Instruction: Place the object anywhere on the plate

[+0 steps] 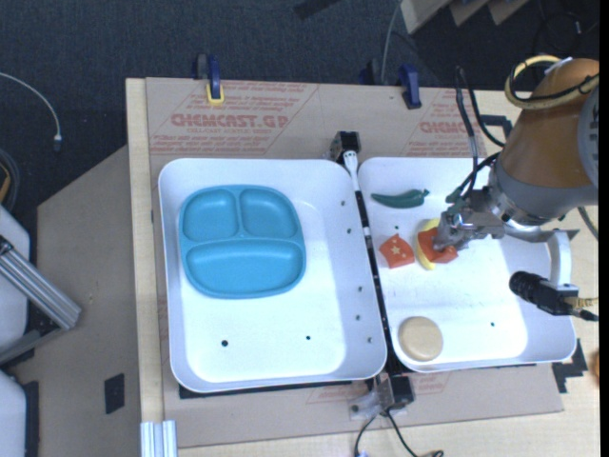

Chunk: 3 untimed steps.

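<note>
Cardboard sheet (285, 112) printed "CHEMCAST GP", blue plate (244, 240)

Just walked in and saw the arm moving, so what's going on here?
The arm's gripper is down in the right bin, on a small red and yellow object. Whether it has a grip is unclear. A red piece, a green pepper-shaped toy and a beige round item lie nearby. The blue divided plate sits in the left bin with nothing on it.
</note>
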{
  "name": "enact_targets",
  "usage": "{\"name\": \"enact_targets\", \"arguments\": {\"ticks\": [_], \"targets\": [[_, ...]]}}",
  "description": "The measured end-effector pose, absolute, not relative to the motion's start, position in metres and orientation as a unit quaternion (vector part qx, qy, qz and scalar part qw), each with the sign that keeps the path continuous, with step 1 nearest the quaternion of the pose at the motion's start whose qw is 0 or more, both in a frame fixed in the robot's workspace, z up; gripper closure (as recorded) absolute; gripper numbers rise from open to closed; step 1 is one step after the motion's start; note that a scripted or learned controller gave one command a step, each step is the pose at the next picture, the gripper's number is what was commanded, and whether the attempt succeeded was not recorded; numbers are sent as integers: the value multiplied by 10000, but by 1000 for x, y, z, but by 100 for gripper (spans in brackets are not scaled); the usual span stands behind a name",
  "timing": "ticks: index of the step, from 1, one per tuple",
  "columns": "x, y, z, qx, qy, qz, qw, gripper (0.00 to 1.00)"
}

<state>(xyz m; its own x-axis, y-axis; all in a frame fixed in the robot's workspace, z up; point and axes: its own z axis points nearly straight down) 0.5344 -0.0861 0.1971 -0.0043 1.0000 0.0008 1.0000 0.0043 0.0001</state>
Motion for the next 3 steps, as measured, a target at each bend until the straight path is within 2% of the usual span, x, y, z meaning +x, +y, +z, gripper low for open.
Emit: {"name": "enact_targets", "arguments": {"ticks": [1, 2, 3], "targets": [[551, -39, 213, -7052, -7090, -10, -14, 100], [579, 9, 224, -7051, -7091, -17, -14, 100], [593, 64, 215, -7048, -7094, -12, -2, 100]]}}
